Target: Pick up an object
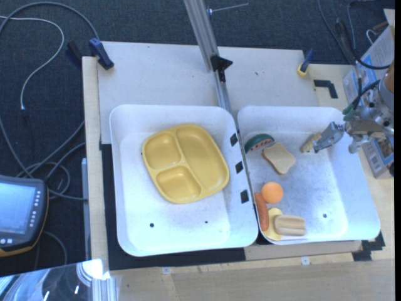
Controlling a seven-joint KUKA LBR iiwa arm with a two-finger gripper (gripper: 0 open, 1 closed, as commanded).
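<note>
Claw [338,138] near right bin's [360,187] far-right rim; fingers apart, seemingly nothing between; toast [279,159] nearby.

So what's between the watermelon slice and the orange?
The toast lies roughly between the watermelon slice and the orange, a bit to the right, in the camera view.

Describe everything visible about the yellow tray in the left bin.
The yellow tray is a rounded-corner plate that looks like moulded plastic, divided by raised ridges into three compartments: two toward the far side and one nearer the camera. It lies flat, open side up, turned at a slant to the walls of the left bin, and rests on the bin's floor near its middle. All three compartments hold nothing, and no other object touches it.
</note>
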